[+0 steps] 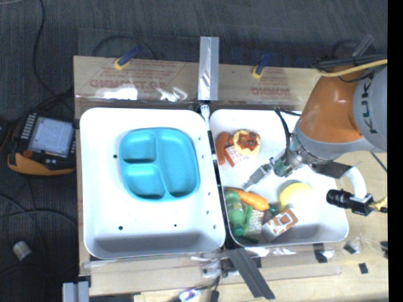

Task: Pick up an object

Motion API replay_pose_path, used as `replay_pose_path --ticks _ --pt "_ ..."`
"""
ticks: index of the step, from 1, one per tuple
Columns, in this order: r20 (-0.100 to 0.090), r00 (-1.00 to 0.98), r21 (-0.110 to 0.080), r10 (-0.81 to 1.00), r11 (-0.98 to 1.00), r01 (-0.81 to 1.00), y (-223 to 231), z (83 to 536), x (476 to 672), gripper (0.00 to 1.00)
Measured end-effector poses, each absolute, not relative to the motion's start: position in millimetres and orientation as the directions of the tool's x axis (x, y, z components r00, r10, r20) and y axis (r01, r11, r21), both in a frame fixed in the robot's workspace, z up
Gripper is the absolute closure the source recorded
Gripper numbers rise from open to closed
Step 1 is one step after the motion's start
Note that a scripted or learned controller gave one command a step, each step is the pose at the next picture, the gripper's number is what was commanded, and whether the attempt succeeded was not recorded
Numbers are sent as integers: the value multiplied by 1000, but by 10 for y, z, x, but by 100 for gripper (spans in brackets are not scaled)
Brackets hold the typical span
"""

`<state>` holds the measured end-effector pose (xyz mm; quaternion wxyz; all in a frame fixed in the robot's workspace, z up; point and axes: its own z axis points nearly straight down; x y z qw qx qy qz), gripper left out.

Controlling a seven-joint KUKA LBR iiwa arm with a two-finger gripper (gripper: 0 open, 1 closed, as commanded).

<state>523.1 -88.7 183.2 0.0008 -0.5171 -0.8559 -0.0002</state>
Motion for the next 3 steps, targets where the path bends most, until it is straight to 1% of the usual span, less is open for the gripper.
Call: replay_pose_path --ticks 1,2,3 --pt "-18 -449 12 894 449 894 -1066 908 4889 0" --pt "0 -238 -2 971 238 971 -569 1829 4840 0" --pt "-1 -104 -1 995 104 995 -347 2214 4843 0"
